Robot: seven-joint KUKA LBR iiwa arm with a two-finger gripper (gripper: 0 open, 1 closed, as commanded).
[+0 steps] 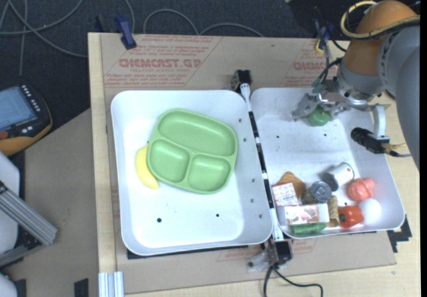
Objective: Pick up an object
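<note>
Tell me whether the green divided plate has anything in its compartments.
Empty. All three compartments of the green divided plastic plate show bare green surface. The yellow banana-shaped toy lies beside its left edge in the left white bin, not in it.

Two white bins (133,175), one green divided plate (192,151), one banana (144,167), and one gripper (319,110).

Fixed overhead camera; slanted down; both bins (133,175) framed

Divided plate (193,150) in left bin (127,175)
</note>
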